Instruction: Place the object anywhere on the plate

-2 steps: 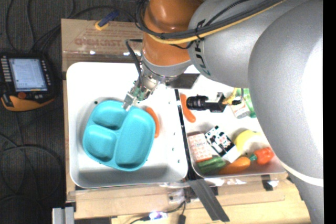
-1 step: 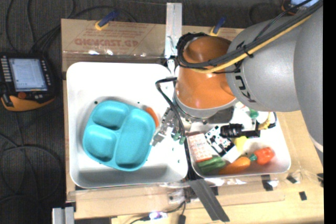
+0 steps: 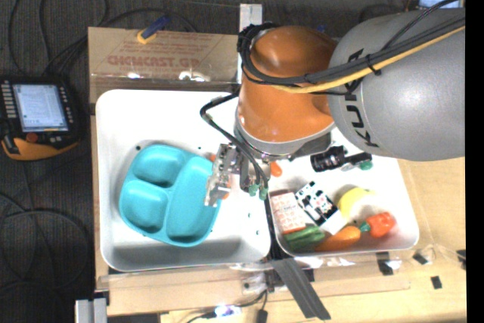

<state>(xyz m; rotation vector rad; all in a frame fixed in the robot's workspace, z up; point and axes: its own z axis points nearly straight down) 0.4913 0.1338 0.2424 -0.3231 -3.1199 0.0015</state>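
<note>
A turquoise plate (image 3: 165,197) with three compartments lies in the left bin (image 3: 121,117). My gripper (image 3: 224,179) hangs just past the plate's right rim, under the orange wrist band. I cannot see anything between its fingers. In the right bin (image 3: 401,185) lie a pink patterned block (image 3: 287,212), a black and white block (image 3: 316,202), a yellow banana-shaped toy (image 3: 352,199), a red pepper (image 3: 381,222), an orange carrot (image 3: 342,237) and a green vegetable (image 3: 305,237).
The big grey arm (image 3: 401,79) covers the far part of the right bin. A cardboard sheet (image 3: 162,53) lies behind the left bin. A teach pendant (image 3: 34,113) sits on the floor to the left.
</note>
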